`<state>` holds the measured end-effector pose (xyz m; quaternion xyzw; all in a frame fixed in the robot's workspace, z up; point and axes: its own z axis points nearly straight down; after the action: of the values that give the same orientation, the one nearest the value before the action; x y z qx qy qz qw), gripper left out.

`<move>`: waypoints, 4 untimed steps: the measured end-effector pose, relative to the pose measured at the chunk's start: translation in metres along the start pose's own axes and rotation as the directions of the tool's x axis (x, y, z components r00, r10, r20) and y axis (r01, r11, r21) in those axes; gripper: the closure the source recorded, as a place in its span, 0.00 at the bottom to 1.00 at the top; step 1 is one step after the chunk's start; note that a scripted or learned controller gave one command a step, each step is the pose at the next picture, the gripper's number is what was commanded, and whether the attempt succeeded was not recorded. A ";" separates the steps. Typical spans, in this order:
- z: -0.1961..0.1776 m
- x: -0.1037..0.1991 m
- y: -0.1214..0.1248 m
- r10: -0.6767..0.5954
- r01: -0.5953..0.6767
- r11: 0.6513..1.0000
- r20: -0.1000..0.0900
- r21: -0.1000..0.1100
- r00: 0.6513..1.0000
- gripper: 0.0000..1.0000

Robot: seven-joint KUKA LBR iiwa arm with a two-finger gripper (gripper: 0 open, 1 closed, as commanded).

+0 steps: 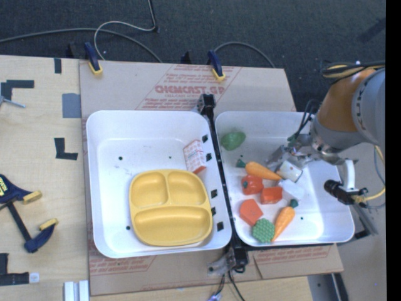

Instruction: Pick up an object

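Gripper (289, 165) over right bin (313, 231), cardboard-covered bench (182, 86), dark carpet (250, 11)

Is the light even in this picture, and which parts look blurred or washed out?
Camera view: the light is soft and fairly even, with faint shadows along the inner walls of the left bin. The yellow tray and the orange carrot read clearly. The white floor of the right bin is bright, so the pale piece near the gripper is washed out. The gripper is slightly soft.

Bench (37, 137), cardboard sheet (182, 86), two bins (100, 168)
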<state>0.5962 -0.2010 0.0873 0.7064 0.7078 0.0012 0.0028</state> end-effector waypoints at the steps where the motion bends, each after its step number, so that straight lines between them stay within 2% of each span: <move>1: -0.010 -0.001 0.001 0.000 0.000 1.000 0.003 -0.002 1.000 1.00; 2: -0.001 0.058 -0.050 0.001 -0.001 1.000 -0.001 0.000 1.000 1.00; 3: -0.142 0.110 -0.056 0.000 0.000 1.000 -0.002 0.003 1.000 1.00; 4: -0.141 0.109 -0.057 0.000 0.000 1.000 -0.002 0.006 1.000 0.00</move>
<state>0.5383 -0.0913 0.2274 0.7065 0.7077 0.0000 0.0000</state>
